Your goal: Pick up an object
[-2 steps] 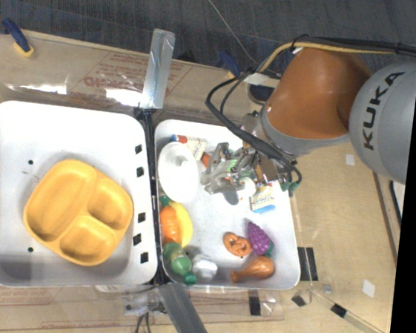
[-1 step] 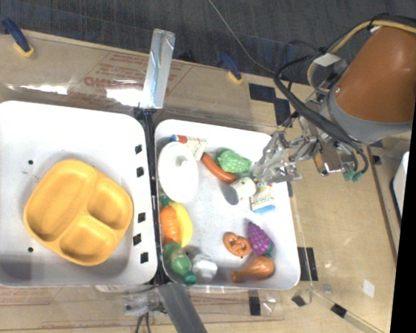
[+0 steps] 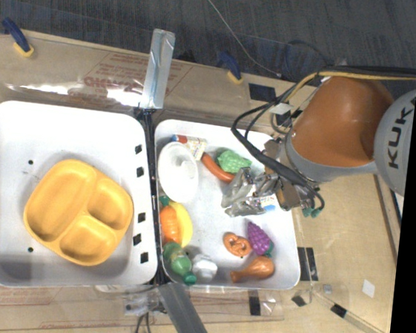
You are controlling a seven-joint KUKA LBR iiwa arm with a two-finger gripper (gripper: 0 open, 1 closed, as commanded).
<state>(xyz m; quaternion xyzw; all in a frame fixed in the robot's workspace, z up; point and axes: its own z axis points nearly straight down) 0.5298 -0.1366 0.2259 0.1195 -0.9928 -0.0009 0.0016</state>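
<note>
My gripper [image 3: 241, 194] hangs low over the middle of the right bin [image 3: 208, 233], its metal fingers pointing down-left. A carrot with a green top [image 3: 223, 164] lies just above it. Below it sit a purple bunch of grapes [image 3: 259, 239], an orange pretzel-like piece [image 3: 235, 243] and a brown drumstick [image 3: 254, 268]. A white cup [image 3: 178, 170] stands at the bin's left, with a yellow and orange fruit [image 3: 174, 222] under it. I see nothing clearly between the fingers.
The left bin [image 3: 9, 139] holds a yellow divided plate [image 3: 77, 211]. Green and white toys [image 3: 185, 265] crowd the right bin's lower left corner. A small packet [image 3: 190, 143] lies at its top edge. Black cables [image 3: 262, 116] loop from the wrist.
</note>
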